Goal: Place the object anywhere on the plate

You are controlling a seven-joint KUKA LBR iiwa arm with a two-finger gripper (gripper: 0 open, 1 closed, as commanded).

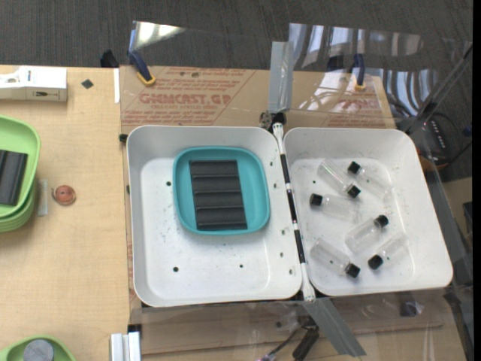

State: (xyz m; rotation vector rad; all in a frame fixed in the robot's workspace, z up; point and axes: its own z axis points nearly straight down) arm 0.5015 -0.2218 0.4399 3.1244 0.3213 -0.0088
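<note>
A teal plate [257, 194] with a dark ribbed insert [219, 195] lies in the left white bin [154, 239]. In the right white bin [421, 269] lie several clear plastic vials with black caps, among them one near the top [336, 179], one at the right [367, 232] and one near the front [332, 259]. All the vials rest on the bin floor, apart from the plate.
A cardboard sheet [188, 92] lies behind the bins. On the wooden bench at the left stand a green tray [22, 138], a small red disc [65, 195] and a white box [34, 83]. Clear panels [346, 59] rise behind the right bin.
</note>
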